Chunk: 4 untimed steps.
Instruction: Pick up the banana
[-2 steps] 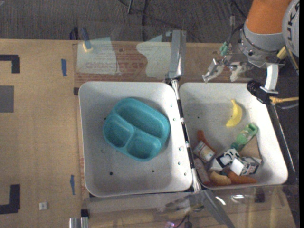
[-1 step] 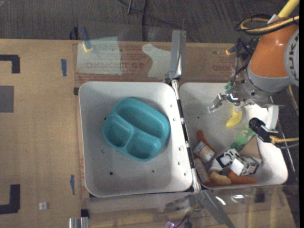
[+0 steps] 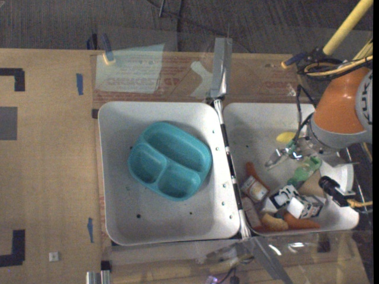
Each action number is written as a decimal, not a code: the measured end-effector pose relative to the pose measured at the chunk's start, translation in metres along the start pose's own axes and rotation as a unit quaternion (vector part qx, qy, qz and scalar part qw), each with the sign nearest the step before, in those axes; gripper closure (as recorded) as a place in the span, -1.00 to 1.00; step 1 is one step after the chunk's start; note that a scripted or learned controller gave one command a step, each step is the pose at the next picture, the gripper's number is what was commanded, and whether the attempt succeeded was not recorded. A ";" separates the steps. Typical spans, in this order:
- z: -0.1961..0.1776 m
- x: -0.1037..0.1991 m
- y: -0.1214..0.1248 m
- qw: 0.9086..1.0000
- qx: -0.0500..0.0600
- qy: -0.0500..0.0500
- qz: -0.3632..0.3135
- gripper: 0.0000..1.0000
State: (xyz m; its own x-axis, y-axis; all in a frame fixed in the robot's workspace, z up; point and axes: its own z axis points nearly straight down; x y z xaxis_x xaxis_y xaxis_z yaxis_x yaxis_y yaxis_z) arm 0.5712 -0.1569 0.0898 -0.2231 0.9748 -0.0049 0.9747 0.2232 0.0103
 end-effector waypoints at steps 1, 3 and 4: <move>0.001 -0.028 0.072 1.000 0.014 0.006 0.025 -1.00; -0.008 -0.071 0.080 0.998 0.025 0.015 0.052 1.00; -0.115 -0.002 0.100 0.991 0.003 0.001 0.131 1.00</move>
State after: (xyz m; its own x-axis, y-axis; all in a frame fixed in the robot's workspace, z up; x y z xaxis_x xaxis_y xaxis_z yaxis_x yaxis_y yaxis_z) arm 0.6681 -0.1359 0.2061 0.0385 0.9993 -0.0012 0.9992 -0.0385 0.0051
